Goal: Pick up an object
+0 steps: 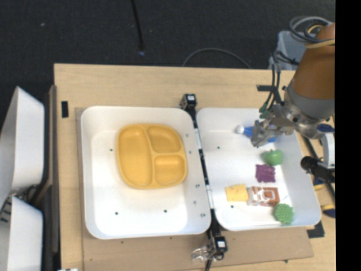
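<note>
Gripper (pixel 263 135) hangs low over the right bin (pixel 225 123), toward its 1 o'clock corner — finger state cannot be told. Just at its 9 o'clock lies one blue-white item (pixel 245 130). Toward 5 o'clock: one green fruit (pixel 274 157), one purple piece (pixel 265 173), one yellow block (pixel 236 193), one orange-white pack (pixel 265 196), one green ball (pixel 284 213). Left bin (pixel 101 219) holds one yellow tray (pixel 151 154) — three compartments.
</note>
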Available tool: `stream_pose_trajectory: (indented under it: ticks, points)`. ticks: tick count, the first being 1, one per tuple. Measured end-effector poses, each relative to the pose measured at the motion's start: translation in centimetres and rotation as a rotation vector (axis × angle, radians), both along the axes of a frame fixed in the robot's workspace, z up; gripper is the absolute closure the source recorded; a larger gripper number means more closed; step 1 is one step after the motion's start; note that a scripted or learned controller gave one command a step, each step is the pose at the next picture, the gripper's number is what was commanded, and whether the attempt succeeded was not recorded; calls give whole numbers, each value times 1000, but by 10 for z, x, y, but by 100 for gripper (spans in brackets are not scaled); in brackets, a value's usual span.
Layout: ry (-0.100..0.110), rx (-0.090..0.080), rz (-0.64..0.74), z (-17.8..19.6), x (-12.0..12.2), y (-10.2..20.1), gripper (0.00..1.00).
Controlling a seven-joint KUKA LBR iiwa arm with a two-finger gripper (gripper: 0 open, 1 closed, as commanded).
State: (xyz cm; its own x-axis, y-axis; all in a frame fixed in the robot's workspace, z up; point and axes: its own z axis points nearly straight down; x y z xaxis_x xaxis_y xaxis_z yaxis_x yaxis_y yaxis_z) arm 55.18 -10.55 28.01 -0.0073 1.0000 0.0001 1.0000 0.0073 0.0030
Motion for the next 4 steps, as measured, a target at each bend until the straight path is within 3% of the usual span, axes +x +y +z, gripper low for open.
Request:
stream_pose_trajectory:
  ticks: [2, 4]
  points:
    - [0, -1, -2, -3, 51, 84, 100]
    - [1, -1, -2, -36, 87, 162, 100]
